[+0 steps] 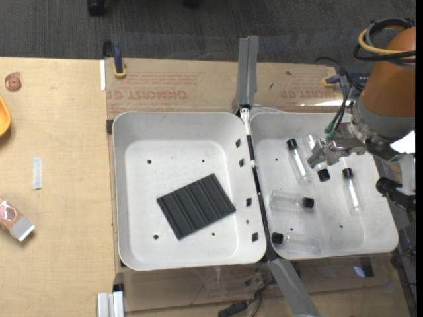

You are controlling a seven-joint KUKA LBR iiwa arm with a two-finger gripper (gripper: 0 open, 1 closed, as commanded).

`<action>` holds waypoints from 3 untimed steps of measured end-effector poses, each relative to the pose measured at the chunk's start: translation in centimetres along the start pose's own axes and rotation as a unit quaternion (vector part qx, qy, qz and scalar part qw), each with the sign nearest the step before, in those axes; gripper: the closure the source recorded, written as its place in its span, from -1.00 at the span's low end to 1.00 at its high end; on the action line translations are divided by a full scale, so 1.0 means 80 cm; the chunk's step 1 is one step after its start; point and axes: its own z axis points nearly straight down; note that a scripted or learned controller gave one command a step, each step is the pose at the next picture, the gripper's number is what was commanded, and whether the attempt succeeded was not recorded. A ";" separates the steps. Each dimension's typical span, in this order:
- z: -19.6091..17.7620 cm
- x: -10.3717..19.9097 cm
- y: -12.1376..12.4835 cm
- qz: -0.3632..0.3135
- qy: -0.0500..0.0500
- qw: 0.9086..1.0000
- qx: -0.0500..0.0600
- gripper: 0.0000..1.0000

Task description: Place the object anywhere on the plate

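Note:
A dark grey ribbed plate (196, 205) lies flat and slightly turned on the floor of the left bin (132, 144). Several clear vials with black caps lie in the right bin (370, 243): one vial (297, 160) at the upper left, one (353, 191) to the right, one (288, 203) in the middle, and one (299, 244) by the front wall. A loose black cap (323, 175) lies among them. My gripper (322, 154) hangs over the upper middle of the right bin, just above that cap and beside the upper-left vial. I see nothing held in it.
The two bins meet at a grey divider bar (248, 98). Cardboard (172, 84) lies behind them with a blue clamp (111, 51). On the wooden bench to the left are a white strip (38, 174) and a small packet (14, 220). Cables (344, 111) hang by the wrist.

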 end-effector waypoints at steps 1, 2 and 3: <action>0.033 0.061 0.091 -0.019 0.000 1.000 0.001 1.00; 0.042 0.164 0.036 -0.031 0.000 1.000 0.001 1.00; 0.024 0.218 -0.007 -0.090 0.000 0.996 0.001 1.00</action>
